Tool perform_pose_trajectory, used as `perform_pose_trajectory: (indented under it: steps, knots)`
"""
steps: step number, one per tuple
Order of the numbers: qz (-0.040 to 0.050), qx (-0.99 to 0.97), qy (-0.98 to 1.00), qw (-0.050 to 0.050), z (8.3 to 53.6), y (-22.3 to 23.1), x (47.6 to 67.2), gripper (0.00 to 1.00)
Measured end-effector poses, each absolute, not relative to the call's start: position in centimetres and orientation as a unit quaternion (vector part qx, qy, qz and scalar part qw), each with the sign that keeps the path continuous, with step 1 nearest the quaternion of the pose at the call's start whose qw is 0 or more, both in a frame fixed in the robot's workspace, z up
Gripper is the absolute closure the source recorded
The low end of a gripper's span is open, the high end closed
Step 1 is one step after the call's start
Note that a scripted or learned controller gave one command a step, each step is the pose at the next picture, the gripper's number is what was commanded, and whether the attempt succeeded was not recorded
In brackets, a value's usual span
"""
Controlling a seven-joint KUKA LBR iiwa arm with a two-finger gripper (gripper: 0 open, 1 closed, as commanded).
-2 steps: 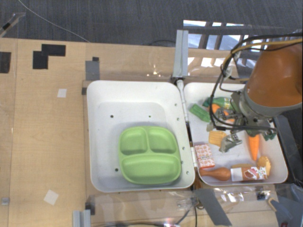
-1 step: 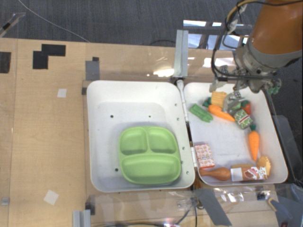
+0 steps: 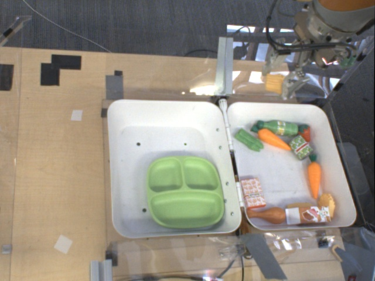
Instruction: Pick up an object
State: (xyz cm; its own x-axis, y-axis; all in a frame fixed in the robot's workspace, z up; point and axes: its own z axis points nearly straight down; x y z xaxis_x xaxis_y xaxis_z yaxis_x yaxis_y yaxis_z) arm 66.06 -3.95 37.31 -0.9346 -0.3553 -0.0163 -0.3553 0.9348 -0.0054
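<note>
We see the gripper point(image 3: 291, 82) raised above the right bin's point(image 3: 337, 139) far rim, closed on a yellow corn point(image 3: 273, 84). The pick looks done; only keeping hold remains.

Sitting side by side: two white bins, left bin point(image 3: 117, 157) and right bin point(image 3: 337, 151). Resting in the left bin: one green divided plate point(image 3: 184, 191). Lying in the right bin: two carrots, far carrot point(image 3: 274, 139) and right-hand carrot point(image 3: 314, 178); one green bottle point(image 3: 280, 126); one green pod-shaped piece point(image 3: 249, 140); one red-and-white carton point(image 3: 252, 192); one labelled brown bottle point(image 3: 287, 215).
</note>
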Motion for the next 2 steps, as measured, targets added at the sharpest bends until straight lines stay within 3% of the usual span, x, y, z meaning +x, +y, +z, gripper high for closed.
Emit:
perform_pose_trajectory:
  steps: [1,2]
  knots:
    - [0.0007,-0.169,0.986,0.006,36.6,1.4,67.0,1.00]
    - [-0.0003,-0.234,0.972,0.003,29.3,-3.4,66.9,1.00]
